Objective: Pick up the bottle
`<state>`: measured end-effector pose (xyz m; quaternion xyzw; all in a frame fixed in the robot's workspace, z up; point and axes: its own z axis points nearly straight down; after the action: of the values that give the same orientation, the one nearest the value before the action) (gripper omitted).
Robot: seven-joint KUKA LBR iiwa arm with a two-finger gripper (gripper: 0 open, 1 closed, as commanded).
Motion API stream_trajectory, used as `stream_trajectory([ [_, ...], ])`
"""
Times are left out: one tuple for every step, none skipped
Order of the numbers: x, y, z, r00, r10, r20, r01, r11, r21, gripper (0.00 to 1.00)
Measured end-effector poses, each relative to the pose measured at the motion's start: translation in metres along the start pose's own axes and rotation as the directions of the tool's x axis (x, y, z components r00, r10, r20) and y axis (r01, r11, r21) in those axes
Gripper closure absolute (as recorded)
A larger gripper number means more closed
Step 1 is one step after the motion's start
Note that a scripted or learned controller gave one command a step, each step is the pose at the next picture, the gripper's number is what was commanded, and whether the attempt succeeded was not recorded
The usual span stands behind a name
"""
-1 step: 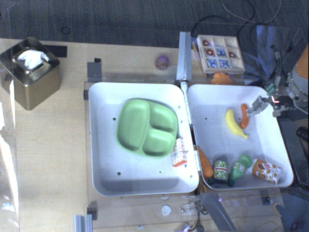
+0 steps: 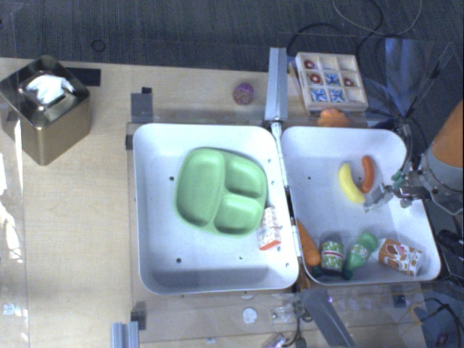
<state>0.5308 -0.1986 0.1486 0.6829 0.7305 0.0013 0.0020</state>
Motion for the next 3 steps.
stream_trajectory([
  [0.024,-0.037,0.058,0.997,-0.074,0.004,0.074,0.997,-0.011,0.0],
  [0.024,-0.033,0.045,0.997,-0.076,0.01,0.076,0.997,-0.023,1.0],
  [0.023,-0.033,0.045,0.997,-0.076,0.01,0.076,0.997,-0.022,0.0],
])
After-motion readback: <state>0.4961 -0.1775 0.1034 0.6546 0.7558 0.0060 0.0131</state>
